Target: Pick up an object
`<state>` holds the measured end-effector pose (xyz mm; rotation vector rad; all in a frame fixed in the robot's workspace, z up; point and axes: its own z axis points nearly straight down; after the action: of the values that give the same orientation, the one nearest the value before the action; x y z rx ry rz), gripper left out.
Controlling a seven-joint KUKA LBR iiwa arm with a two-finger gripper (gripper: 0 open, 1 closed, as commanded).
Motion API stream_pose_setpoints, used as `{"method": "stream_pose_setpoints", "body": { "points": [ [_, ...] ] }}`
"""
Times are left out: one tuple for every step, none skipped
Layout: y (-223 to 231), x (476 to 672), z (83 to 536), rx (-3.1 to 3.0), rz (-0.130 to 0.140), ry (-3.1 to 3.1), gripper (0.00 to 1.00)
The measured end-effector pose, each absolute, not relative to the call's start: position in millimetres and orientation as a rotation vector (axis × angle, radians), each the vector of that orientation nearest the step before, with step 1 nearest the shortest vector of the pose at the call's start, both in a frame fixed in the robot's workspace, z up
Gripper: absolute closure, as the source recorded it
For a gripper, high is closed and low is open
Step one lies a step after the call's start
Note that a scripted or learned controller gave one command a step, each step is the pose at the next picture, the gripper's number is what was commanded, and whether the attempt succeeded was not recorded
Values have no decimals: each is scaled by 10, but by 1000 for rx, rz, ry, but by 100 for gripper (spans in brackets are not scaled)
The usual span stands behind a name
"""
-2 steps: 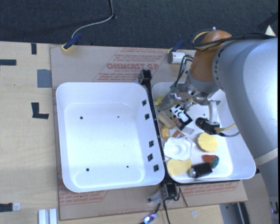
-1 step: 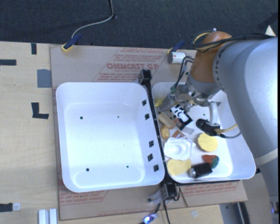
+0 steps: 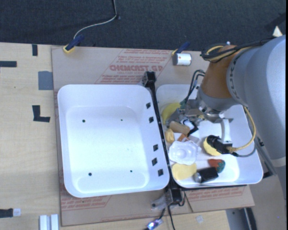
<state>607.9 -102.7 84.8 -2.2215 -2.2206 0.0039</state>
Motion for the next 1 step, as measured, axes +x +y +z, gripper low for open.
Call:
{"method": "stream_pose_setpoints", "body": {
  "points": [
    [-1015,6106,965,-2221,-3,-2225,100]
  ]
}}
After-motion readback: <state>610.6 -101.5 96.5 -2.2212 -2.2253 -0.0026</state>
